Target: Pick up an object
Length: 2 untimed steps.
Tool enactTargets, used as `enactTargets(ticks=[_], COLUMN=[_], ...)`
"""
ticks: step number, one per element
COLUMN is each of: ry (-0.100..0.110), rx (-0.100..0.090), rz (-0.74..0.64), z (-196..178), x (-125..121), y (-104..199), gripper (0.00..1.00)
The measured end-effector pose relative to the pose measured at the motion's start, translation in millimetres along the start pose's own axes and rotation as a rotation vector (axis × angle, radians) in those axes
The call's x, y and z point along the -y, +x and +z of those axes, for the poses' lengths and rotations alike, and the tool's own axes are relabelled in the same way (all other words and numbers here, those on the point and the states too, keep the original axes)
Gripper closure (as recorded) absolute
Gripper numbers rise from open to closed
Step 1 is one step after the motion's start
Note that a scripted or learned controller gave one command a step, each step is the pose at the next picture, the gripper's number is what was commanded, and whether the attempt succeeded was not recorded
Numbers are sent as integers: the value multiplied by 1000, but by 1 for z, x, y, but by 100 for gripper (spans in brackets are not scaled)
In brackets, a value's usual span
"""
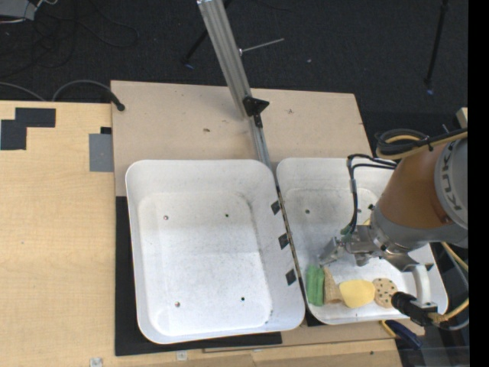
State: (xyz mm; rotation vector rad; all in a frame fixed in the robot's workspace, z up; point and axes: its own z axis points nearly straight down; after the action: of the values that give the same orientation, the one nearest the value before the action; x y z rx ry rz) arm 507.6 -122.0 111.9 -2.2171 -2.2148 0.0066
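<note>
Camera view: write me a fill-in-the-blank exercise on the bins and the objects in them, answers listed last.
1. The green object lies in the ____ bin of the camera view.
2. The yellow object lies near that bin's ____ edge.
3. The gripper hovers above the right bin, just above the ____ object.
4. The arm's band above the wrist is ____.

Answers: right; front; green; orange

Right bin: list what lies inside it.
In the right bin, along its near edge: a green block, a tan piece, a yellow object, a speckled brown disc. The arm covers the bin's right part.
</note>
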Motion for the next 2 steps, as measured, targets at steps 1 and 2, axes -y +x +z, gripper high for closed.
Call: enactTargets(ticks=[1, 2], ry=[-3, -10], rx=[1, 3], rz=[8, 7], z=[-12, -67], x=[0, 10], y=[-2, -4], gripper=[100, 100])
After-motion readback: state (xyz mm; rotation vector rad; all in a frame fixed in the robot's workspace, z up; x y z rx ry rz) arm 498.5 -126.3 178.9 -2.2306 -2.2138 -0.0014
